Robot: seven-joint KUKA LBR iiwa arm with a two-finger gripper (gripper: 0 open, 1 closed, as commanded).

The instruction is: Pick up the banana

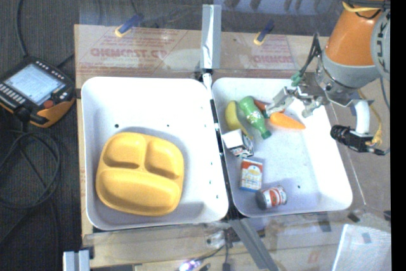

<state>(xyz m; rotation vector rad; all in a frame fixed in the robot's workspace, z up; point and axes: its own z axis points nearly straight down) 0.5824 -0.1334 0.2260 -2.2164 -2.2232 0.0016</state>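
Note:
The banana (pixel 232 116) lies at the far left of the right bin (pixel 317 168), close to the divider, with only its yellow left side showing. A green bottle (pixel 253 117) rests against it on the right and covers part of it. My gripper (pixel 294 102) hangs over the bin's back right area, to the right of the banana and bottle. Its fingers are spread open and hold nothing. An orange carrot (pixel 287 122) lies just below the fingertips.
In the right bin there are also a small white box (pixel 233 139), a red and white carton (pixel 251 174) and a can (pixel 273 197) near the front. The left bin (pixel 95 98) holds a yellow divided tray (pixel 141 172). A pendant (pixel 35 91) sits left of the bench.

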